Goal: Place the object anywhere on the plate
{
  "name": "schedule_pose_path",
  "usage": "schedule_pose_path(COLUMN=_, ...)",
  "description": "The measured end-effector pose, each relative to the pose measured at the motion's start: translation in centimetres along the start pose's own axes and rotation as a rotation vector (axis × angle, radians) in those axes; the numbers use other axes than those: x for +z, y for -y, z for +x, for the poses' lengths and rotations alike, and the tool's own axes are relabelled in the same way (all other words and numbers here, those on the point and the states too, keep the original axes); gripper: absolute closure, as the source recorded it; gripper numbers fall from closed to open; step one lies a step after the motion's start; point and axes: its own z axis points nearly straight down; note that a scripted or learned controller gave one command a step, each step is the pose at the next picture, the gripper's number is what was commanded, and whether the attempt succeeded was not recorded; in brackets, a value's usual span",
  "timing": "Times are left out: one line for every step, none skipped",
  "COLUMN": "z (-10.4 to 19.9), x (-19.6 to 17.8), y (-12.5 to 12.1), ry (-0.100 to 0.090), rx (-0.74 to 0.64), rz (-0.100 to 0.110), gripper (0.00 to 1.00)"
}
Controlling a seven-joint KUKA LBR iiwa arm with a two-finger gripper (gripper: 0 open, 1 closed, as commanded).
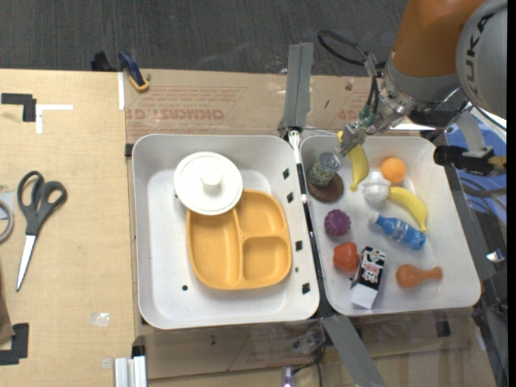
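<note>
You are in a robot lab: a big robot arm [451,31] reaches over a wooden bench [64,240] with white bins [149,297], toy food and scissors [34,216].

A pale wooden table [64,297] fills the left side, with black-handled scissors [34,212] lying on it. Brown cardboard [210,103] with red reversed lettering lies behind the 2 white bins [145,240]. Dark grey carpeted floor [201,14] stretches beyond, evenly lit.

Single fixed overhead camera, slanted, seemingly fairly near, over both bins [153,240].
</note>
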Motion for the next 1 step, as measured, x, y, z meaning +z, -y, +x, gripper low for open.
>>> schedule_pose_path(z=7.55, x=6.08, y=2.54, ry=-0.002, rx=0.018, rz=0.000, gripper=1.00)
